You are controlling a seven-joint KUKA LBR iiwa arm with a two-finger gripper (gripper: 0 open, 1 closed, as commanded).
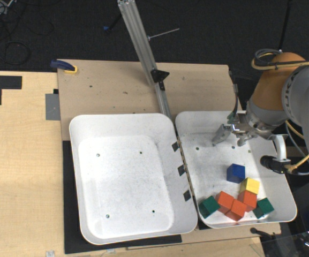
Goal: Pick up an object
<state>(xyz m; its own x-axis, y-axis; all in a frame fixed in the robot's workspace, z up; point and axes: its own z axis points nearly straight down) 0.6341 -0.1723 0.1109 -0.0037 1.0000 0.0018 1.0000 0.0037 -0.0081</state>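
Note:
Several small cubes lie in the near end of the right bin (208, 123): a blue cube (236, 172), a yellow cube (252, 186), three orange cubes (226, 200) and two green cubes (209, 205). My gripper (231, 136) hangs over the far part of that bin, up and slightly left of the blue cube and well apart from it. Its fingers (219, 135) are spread open with nothing between them. The grey arm with its orange band (274, 87) comes in from the right.
The left bin (122, 175) sits beside the right one, with black clips (181, 170) along the shared edge. An aluminium rail (143, 52) slants up from between the bins. A blue clamp (63, 66) lies at the bench's far left corner.

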